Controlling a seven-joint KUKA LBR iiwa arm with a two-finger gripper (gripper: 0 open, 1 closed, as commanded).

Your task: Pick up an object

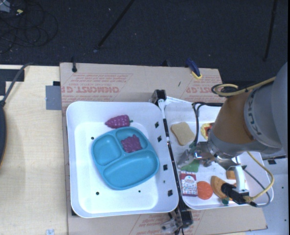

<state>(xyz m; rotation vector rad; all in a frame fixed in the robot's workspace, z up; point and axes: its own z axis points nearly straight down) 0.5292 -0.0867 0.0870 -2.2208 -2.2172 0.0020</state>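
- The pincer (189,156) hangs low in the right bin (262,199), near its left wall — how its jaws stand cannot be told.
- Just beside it: a tan sponge (182,132), a red carton (189,184).
- Left bin (81,180): blue tray (124,159).

The grey arm (262,116), orange-banded above the wrist, reaches in from the right, end effector (191,156) lowered.

Dark floor (135,23) up top, black cables (22,18) trailing across it. Below that floor, a pale wood bench (27,190) carrying a printed cardboard sheet (135,84), blue clip (194,68) on its far edge.
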